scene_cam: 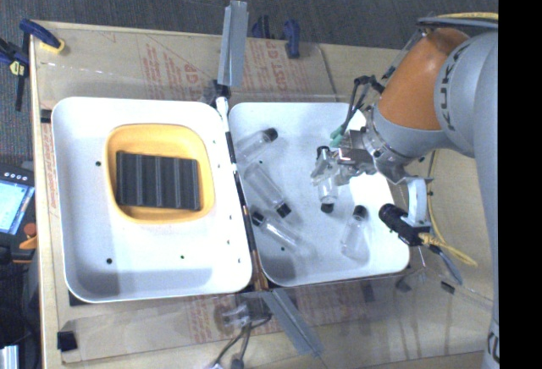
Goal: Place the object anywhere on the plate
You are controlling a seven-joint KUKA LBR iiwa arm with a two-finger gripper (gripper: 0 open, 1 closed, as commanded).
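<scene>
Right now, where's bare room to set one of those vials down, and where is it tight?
The yellow plate has bare rim all round its dark ribbed centre. The left bin has open white floor around the plate, widest along the near wall. The right bin is crowded: clear vials lie scattered, with the gripper among them.

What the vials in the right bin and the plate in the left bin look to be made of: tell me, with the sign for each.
Vials: clear glass or hard plastic, I cannot tell which; the white bin shows through their bodies, and their caps are dark and opaque. Plate: probably glazed ceramic or plastic; a smooth yellow-orange rim with a soft sheen, around a dark ribbed centre.
</scene>
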